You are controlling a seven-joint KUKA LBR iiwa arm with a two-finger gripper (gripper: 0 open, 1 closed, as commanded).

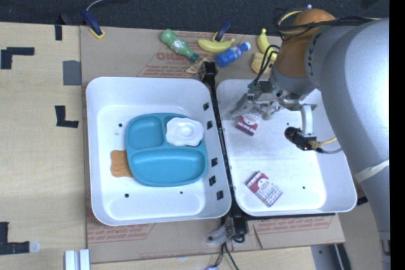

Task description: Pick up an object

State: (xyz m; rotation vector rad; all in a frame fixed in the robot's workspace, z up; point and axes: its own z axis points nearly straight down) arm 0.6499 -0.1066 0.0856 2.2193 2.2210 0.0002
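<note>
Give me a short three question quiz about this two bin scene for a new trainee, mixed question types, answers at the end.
1. True or false: the blue divided plate lies in the left bin.
2. Which thing sits right under the gripper? A) green bottle B) small red packet C) banana
3. Fill in: on the blue plate's upper corner lies a ____ fried egg toy.

Key: 1 true. 2 B; whether the packet is held cannot be told. 3 white.
</note>
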